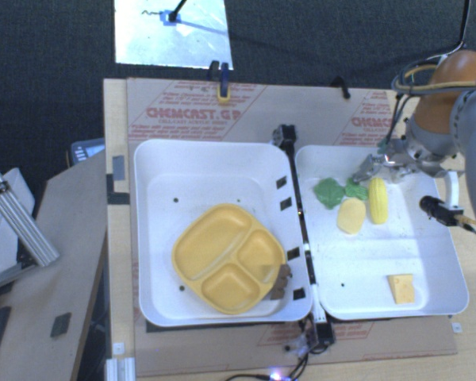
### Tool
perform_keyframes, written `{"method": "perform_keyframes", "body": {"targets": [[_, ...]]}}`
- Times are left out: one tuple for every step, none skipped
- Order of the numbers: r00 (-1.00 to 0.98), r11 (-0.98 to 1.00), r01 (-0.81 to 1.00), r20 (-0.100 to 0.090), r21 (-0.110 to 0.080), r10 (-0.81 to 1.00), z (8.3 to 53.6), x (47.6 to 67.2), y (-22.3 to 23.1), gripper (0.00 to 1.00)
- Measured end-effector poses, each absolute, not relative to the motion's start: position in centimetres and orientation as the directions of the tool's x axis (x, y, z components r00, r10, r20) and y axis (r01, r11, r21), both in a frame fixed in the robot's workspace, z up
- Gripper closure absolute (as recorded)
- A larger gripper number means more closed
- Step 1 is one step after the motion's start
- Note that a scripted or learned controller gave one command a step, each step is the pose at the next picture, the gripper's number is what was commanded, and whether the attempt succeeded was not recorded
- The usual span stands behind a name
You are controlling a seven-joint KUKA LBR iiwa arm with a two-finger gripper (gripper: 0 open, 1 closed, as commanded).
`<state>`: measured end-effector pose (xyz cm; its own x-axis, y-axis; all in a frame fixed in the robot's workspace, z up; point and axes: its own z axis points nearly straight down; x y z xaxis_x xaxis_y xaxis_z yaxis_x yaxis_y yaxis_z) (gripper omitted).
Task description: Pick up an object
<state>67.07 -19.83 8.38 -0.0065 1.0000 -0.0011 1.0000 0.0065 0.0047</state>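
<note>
Hovering over the right bin's far edge, claw (378, 165) low by the corn (377, 199).

Arm (448, 109) comes in from the right, wrist w/ orange band above the far right corner of the right bin (436, 292); claw sits just above the corn's far tip and near the green pieces (339, 190). Can't tell if it's apart or together, too small and glare on the metal; nothing seen clamped. Likely targets cluster at the bin's far-middle: corn upright-ish along the bin, pale yellow lump (351, 215) just beside it, greens toward the divider. Cheese wedge (401, 288) lies well apart near the near right corner. Left bin (214, 165) carries a yellow tray (226, 256) w/ a small brown bit (282, 280) at its edge, prob. not the aim given where the claw is. Judgement: approach stage, grasp not yet made.
</note>
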Motion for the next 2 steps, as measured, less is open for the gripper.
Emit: {"method": "perform_keyframes", "body": {"targets": [[-0.009,0.009,1.0,-0.003,0.011,1.0,9.9,67.2,-19.9,1.0],[0.0,0.0,1.0,-0.002,0.003,1.0,12.6,63.9,-20.7,1.0]]}}
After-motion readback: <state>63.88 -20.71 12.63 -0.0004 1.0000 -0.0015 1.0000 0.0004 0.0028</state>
